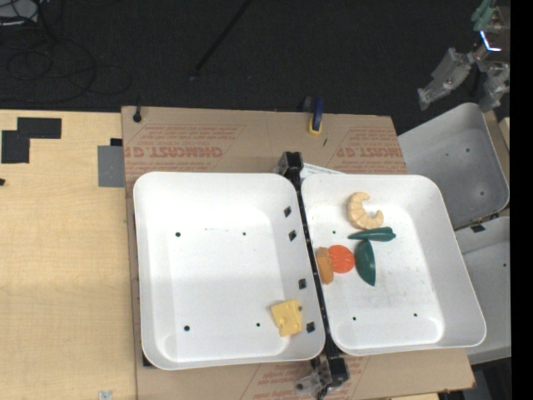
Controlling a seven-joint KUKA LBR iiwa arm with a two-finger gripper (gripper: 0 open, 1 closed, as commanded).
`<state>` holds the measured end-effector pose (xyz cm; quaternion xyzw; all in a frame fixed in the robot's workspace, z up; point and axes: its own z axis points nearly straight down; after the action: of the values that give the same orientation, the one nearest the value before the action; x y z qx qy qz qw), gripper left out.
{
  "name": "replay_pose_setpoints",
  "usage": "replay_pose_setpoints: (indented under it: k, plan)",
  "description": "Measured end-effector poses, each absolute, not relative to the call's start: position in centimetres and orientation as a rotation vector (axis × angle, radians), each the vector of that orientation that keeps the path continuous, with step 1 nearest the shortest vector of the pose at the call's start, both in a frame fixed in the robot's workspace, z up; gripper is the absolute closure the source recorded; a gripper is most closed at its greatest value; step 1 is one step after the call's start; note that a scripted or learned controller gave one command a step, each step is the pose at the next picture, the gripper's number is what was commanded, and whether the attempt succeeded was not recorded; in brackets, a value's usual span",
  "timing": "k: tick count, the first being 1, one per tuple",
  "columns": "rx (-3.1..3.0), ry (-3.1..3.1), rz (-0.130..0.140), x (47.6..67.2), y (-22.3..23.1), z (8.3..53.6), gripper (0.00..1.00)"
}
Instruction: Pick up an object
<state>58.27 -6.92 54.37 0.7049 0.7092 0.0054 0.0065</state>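
Yellow block [287,317] lay in the left bin [158,248], beside the divider. Gripper [454,73] hung beyond the right bin [454,307]; its state could not be determined. That bin held a croissant [364,210], green leaf [366,262] and orange ball [341,258].

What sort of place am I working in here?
Likely a robotics lab test bench: two white bins clamped on a cardboard sheet, toy food such as a yellow cheese wedge, and loose cables behind.
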Motion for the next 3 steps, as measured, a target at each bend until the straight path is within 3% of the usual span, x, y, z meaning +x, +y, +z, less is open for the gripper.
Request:
replay_pose_setpoints:
  k: [1,2,3]
  plan:
    - [2.233,2.212,-0.007,54.3,-16.3,53.8,0.0]
    - [2.229,2.217,-0.005,50.9,-21.6,53.8,0.0]
    - [2.218,2.238,-0.006,60.4,-14.7,46.6,0.0]
